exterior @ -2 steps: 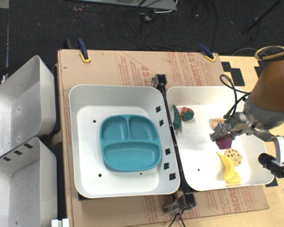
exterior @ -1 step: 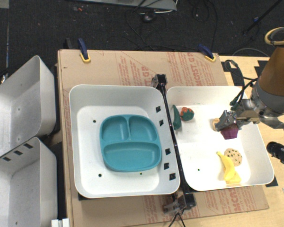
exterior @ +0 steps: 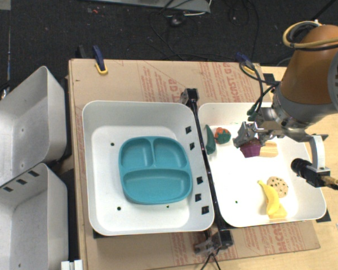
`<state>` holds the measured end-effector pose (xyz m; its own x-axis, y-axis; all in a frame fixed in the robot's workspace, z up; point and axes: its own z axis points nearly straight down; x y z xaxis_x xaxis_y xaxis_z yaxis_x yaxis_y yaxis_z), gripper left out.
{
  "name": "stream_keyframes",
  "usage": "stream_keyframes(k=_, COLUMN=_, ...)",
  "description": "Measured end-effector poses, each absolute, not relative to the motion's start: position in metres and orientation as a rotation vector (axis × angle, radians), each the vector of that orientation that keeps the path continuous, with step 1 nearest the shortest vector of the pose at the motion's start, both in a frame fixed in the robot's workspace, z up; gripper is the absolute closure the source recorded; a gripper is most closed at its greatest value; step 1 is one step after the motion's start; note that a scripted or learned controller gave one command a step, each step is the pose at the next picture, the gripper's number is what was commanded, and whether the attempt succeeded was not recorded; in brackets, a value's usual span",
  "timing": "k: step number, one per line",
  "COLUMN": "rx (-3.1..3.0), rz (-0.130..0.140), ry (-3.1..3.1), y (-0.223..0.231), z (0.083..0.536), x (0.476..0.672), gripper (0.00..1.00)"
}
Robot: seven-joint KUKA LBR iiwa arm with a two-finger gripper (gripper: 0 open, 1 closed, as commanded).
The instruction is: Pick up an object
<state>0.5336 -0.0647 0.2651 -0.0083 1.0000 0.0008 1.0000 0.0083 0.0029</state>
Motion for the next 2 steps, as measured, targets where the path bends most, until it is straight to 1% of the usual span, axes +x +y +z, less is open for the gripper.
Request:
stream_keyframes(k=1, rx=2.214, rz=-0.001, ry=2.230, y=-0.008, z=0.249, x=0.547, gripper=1.00)
stream_keyframes(k=2, rx=2.213, rz=0.001, ry=2.230, y=0.042, z=0.234, x=0.563, gripper=1.00)
